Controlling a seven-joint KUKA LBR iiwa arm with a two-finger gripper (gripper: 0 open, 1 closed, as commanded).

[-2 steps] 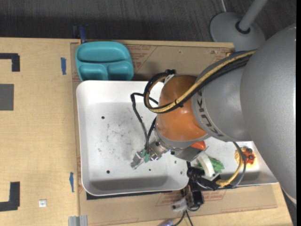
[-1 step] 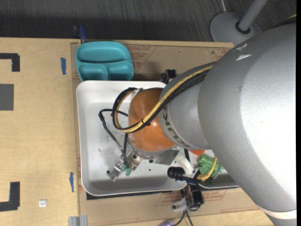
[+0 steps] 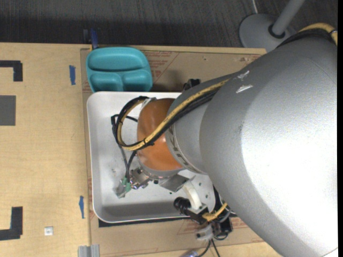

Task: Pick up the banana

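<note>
One grey robot arm (image 3: 268, 138) reached in from the right and covered most of the right half of the bench (image 3: 43, 143), its wide body hiding whatever lay beneath it there. One orange band (image 3: 153, 135) ringed the arm above the wrist, and one yellow and black cable (image 3: 161, 125) looped from the arm out over the band. One white bin (image 3: 104, 159) could be counted, a shallow tray with rounded corners; its left wall, its far-left corner and its near-left corner were in plain sight, while the arm lay over its middle and right side. The gripper (image 3: 131, 183) hung low over the bin's near-left part, close to the near wall, and its state could not be told because the wrist blocked it. The banana could not be made out anywhere in the uncovered part of the bin. One teal plastic tray (image 3: 119, 68) sat on the bench just past the bin's far edge, touching or nearly touching it. Open floor remained along the bin's left wall and in its far-left corner, and bare bench stretched well to the left.
</note>
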